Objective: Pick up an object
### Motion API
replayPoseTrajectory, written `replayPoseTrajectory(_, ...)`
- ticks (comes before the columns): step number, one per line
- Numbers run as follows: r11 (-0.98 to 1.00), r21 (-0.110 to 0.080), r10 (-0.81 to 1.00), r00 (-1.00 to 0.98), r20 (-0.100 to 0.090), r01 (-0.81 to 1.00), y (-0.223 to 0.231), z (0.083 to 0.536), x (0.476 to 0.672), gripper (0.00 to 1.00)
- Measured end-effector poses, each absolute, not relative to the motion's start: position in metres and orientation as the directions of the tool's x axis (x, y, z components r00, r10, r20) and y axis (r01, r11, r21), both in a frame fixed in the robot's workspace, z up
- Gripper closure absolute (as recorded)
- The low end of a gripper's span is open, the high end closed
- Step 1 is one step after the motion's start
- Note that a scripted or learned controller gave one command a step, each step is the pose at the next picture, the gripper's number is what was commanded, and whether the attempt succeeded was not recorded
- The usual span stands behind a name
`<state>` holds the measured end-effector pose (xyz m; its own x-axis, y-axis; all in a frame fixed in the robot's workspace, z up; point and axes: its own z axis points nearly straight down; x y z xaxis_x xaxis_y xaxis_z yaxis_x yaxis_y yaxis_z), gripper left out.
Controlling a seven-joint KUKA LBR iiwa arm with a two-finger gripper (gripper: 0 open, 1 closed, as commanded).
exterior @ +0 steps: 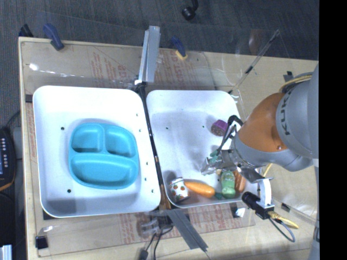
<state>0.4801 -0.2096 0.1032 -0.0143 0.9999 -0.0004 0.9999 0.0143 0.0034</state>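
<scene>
- Nearest the lens, at the bottom rim of the right bin (184, 99), a small cluster lies crowded into the lower corner: a round patterned ball (178, 189), a carrot (199, 188) lying flat beside it, and a green bottle (228, 183) next to an orange piece (240, 182).
- My guess is these have slid or been dropped toward that wall, which leaves them packed side by side with little room around any one of them.
- Apart from the cluster, a purple piece (219, 127) sits alone, higher up near the right wall, with bare floor around it.
- Over in the left bin (49, 145), a blue tray (103, 155) with three compartments rests in the middle; it looks like a place to set things down.
- Reaching in from the right, the arm (271, 131) is bent low over the cluster, so a grab at the bottle or its neighbours seems intended.
- At the gripper (217, 162), metal parts hang just above the bottle's top; whether they touch it, I cannot tell.
- How far apart the claw stands is too cluttered to make out, and nothing shows held in it.
</scene>
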Motion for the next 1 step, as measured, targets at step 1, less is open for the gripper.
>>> replayPoseTrajectory(1, 0.015, 0.003, 1.0, -0.015, -0.001, 1.0, -0.2095, 0.1032, 0.4801, 0.0)
